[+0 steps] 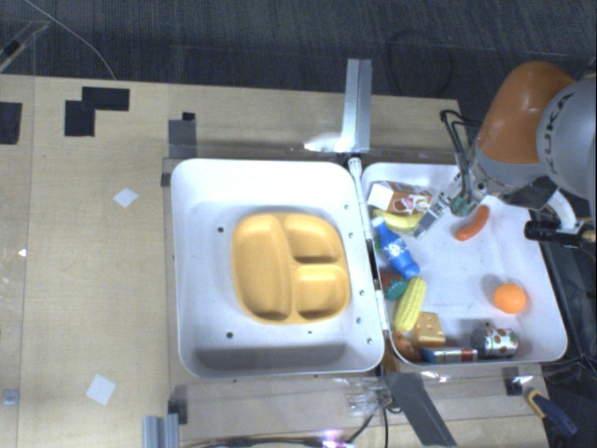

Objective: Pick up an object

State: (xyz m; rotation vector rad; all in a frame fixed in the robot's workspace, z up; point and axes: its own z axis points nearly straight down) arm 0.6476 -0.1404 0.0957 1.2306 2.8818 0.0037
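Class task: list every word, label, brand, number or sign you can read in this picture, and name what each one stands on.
No text can be read.
The can and the packet in the right bin carry print too small and blurred to read.
The blue bottle has a white label, also unreadable.

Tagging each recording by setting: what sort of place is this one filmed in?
Probably a robotics lab picking bench. Two shallow white plastic bins sit side by side on a pale wooden bench, a grey arm with an orange band reaches over the right bin, and toy food such as a small orange ball lies inside.
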